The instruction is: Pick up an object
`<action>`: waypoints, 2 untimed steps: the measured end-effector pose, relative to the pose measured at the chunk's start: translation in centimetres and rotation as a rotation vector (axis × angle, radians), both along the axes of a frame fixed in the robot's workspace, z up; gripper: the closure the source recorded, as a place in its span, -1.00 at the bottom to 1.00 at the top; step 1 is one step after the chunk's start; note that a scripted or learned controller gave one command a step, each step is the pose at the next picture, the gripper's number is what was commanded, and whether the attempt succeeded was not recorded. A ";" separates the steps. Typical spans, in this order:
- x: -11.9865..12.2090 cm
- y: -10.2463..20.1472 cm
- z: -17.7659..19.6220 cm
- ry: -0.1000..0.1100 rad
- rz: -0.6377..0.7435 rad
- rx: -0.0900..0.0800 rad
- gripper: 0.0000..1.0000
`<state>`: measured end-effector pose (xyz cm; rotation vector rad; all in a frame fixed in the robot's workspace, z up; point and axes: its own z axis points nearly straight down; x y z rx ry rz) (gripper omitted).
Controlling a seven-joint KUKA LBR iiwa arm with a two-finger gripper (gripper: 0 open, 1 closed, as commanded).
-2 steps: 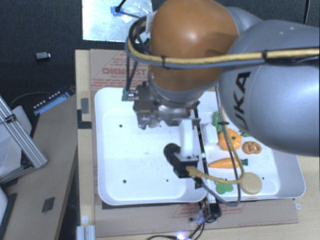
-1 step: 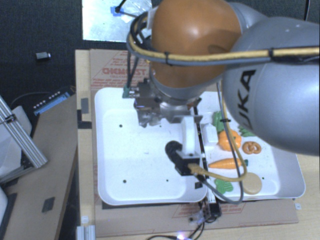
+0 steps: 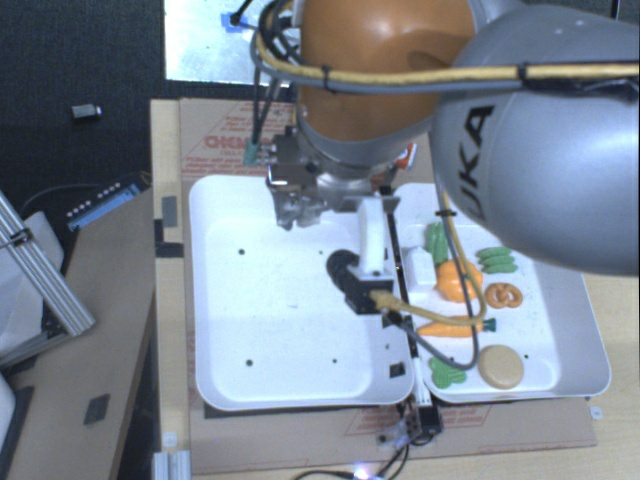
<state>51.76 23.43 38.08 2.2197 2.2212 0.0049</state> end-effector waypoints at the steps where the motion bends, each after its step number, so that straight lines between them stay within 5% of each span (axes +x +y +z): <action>1: 4.3 0.0 0.5 -0.002 -0.001 0.000 1.00; 2: 8.3 0.0 2.8 -0.003 -0.001 0.001 1.00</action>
